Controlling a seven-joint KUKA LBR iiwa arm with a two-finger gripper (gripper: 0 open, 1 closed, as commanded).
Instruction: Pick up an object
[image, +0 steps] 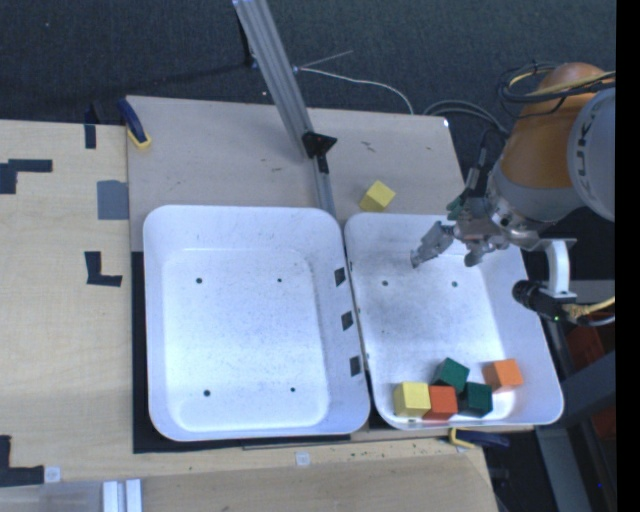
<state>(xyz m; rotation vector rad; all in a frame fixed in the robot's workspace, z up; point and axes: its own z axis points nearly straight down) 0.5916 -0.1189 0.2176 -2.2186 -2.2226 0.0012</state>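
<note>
Coloured blocks (452, 390) clustered in right bin (400, 300)'s near corner; above its far end, gripper (445, 250), fingers spread, holding nothing.

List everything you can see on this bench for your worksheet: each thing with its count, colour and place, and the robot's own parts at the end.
Bins: 2, white, side by side; left bin, right bin.
Yellow blocks: 2; one on the bench beyond the right bin, one at the right bin's near edge.
Green blocks: 2; one and one in the right bin's near cluster.
Orange blocks: 2; one between the yellow and a green, one toward the near right corner.
Metal pole: 1, grey, slanting across the bench behind the bins.
Arm: 1, grey with orange band, from the right.
Gripper: 1, above the right bin's far end.
</note>
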